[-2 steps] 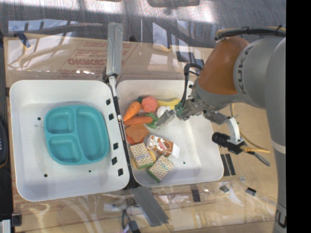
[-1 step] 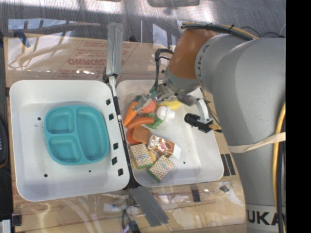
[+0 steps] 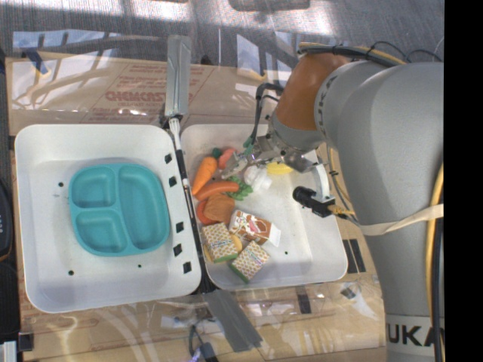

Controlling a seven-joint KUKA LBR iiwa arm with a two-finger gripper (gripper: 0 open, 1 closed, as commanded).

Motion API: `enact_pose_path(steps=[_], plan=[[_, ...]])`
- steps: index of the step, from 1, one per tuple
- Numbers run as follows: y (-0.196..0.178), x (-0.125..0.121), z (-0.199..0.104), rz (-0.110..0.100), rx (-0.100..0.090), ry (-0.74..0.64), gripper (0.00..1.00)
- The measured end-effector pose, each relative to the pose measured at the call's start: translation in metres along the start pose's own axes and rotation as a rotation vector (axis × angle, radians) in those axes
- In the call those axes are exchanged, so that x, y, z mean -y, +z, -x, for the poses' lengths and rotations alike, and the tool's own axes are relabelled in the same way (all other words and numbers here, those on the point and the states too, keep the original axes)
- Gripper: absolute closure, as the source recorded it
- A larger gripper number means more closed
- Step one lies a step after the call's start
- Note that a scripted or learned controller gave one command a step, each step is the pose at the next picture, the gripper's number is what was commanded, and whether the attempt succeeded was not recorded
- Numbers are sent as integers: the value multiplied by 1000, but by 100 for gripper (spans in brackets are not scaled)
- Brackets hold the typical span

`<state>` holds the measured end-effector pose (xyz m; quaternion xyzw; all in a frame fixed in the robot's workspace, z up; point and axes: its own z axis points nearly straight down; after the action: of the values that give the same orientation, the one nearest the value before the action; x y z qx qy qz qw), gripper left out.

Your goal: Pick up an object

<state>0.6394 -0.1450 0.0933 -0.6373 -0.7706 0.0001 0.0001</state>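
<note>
The hand hangs low over the toy food in the right bin, near a carrot; its grip I cannot tell. Reaching step: next, close and lift.

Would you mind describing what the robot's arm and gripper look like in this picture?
The arm is bulky and rounded, light grey, with an orange band above the wrist. White letters "UKA" show near its base. Thin black and yellowish cables run along it, and a beige strap crosses it. The gripper is a small metallic assembly; its details are hard to make out.
</note>
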Motion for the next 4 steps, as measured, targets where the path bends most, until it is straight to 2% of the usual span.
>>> enact_pose_path(steps=[1,2,3,4], plan=[[-10,-1,-1,-1,0,-7,100],[-10,-1,-2,-1,0,-7,0],[2,10,-18,-3,-1,-54,0],[-8,10,-18,-4,-2,-57,100]])
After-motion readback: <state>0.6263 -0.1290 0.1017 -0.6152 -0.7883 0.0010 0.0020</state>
